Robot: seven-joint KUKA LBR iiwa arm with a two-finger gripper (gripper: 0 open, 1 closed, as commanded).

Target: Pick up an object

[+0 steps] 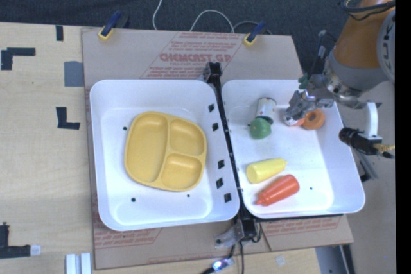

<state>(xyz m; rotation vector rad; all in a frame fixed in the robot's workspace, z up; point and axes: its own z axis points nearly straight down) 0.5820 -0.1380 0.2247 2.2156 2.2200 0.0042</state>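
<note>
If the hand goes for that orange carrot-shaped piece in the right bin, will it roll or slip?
The carrot is rounded and tapered, so it may well roll if nudged. Its glossy surface looks slippery. The yellow piece lies close by and could get bumped.

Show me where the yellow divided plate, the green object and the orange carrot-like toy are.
yellow divided plate (166,151), camera view, its centre ridge.
green object (260,129), camera view, its round top.
orange carrot-like toy (279,190), camera view, mid-body.

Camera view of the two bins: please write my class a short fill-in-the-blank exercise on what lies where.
1. The yellow tray lies in the ____ bin.
2. The gripper hangs over the ____ bin.
3. The carrot lies right beside the ____ corn cob.
4. The divided tray has ____ compartments.

Missing words: left; right; yellow; three
</note>
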